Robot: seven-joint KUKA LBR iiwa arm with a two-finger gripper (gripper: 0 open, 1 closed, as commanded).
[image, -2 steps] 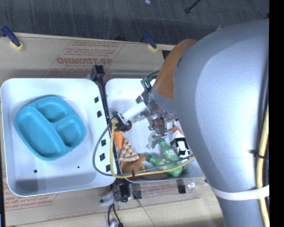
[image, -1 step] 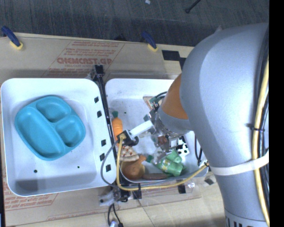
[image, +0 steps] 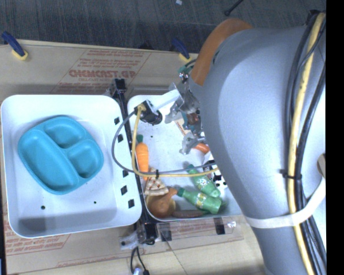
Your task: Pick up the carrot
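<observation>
Approach step: gripper [image: 190, 132] above right bin [image: 160, 103], finger state indeterminate; carrot [image: 142, 157] lying ungrasped against bin's left wall, just left of gripper; next, shift left, descend, close on carrot.

The brown cardboard sheet [image: 74, 67] under the bins bears red print reading "CHEMCAST GP". The smaller red lines around it are too blurred to read.
</observation>
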